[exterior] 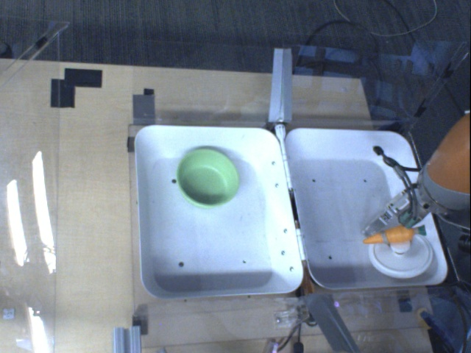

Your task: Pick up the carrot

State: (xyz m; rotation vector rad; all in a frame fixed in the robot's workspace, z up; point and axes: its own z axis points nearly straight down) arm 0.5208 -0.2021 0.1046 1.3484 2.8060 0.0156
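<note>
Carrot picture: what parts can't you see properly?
- Gripper fingers: too small and blurred in the camera view.
- Carrot: blurry; grip unclear; the gripper covers its top.
- Arm: cut off by the right edge.
- White plate: its middle is hidden under the carrot.

Arm (450, 169): rounded casing at the right edge of the scene, with a broad orange band above a grey section toward the wrist. A thin dark cable (390, 162) loops out from the wrist, ending in a small dark tip on its far left. Gripper (399, 217): small, pale metallic-grey body with darker linkage parts; a little green shows at its right side. Fine detail such as screws or markings is too blurred to tell.
</note>
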